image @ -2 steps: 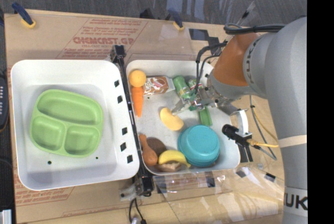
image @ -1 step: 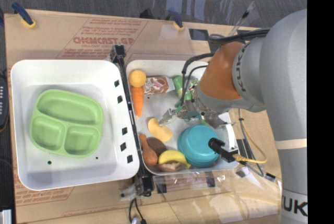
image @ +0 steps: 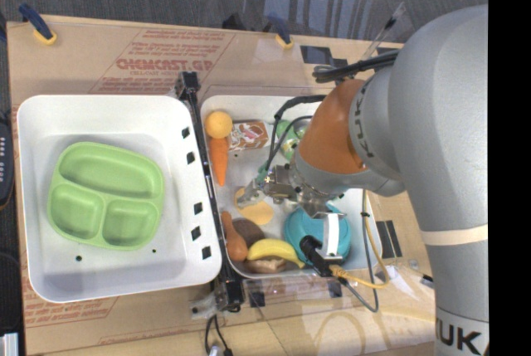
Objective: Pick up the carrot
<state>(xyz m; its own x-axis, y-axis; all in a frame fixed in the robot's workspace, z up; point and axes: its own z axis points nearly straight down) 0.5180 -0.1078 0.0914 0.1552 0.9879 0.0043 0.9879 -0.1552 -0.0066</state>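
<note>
- We see the tapered, smooth orange carrot (image: 219,159) lying in the right shallow white plastic bin (image: 249,107), near its left wall, just below a round orange fruit (image: 219,124).
- The metal two-finger gripper (image: 267,188) sits right of the carrot, apart from it; we cannot tell its state.
- A curved yellow banana (image: 275,250) lies near the front.
- The left white bin (image: 33,147) holds a glossy green three-compartment tray (image: 105,194).

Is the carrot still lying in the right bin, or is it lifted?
Lying in the bin. The carrot rests flat along the right bin's left wall, just below a yellow ball, apart from the gripper.
</note>
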